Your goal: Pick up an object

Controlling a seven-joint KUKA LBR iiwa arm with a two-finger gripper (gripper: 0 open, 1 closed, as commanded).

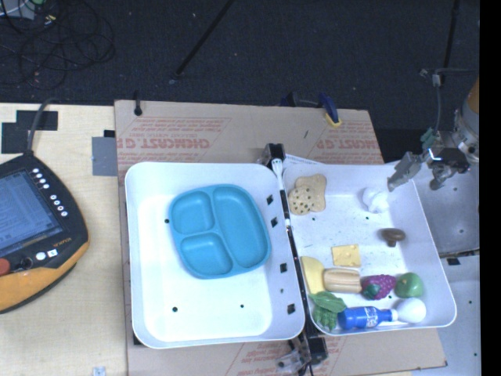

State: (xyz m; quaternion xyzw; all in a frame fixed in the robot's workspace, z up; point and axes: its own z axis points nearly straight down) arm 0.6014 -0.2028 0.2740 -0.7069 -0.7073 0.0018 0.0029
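We see the gripper (419,167) hovering at the right bin's (438,269) two o'clock rim, fingers apart, nothing between them. Toy food crowds that bin toward six o'clock: a blue bottle (364,317), grapes (378,286), a hot dog (342,280). The left bin (149,288) carries a blue divided plate (219,230).

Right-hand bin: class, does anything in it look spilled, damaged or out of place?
Nothing stands out. The toy foods, such as the cracker and blue bottle, lie loose in the right bin, most crowded along its near edge, none spilled over.
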